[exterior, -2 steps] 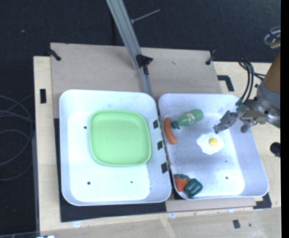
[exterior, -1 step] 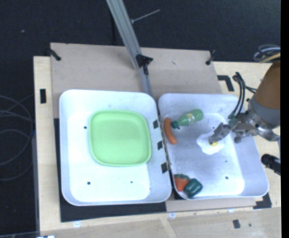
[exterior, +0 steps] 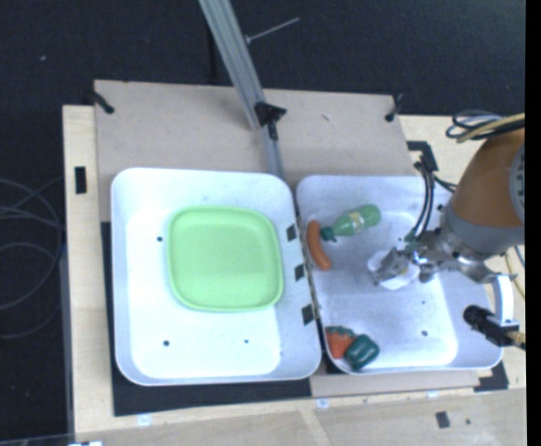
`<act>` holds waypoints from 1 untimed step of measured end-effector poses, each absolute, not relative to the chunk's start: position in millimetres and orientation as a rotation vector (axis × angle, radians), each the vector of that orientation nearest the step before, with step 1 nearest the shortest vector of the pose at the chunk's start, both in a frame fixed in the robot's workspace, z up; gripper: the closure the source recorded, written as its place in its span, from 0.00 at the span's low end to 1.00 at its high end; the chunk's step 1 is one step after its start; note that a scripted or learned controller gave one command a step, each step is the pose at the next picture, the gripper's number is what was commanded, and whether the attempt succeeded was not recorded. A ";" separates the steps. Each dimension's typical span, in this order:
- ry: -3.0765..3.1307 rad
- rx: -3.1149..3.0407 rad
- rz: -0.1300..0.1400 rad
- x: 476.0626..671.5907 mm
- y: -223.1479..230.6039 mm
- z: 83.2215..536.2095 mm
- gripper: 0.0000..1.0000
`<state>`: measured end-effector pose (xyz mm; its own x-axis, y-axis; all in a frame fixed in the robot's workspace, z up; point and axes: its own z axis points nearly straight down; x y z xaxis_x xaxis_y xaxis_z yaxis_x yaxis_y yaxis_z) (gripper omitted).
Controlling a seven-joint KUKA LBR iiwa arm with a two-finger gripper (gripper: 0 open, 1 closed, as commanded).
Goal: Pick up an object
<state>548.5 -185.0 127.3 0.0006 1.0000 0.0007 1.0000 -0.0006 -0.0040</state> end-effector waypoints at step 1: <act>-2.221 -2.222 0.001 548.4 -185.5 100.0 0.00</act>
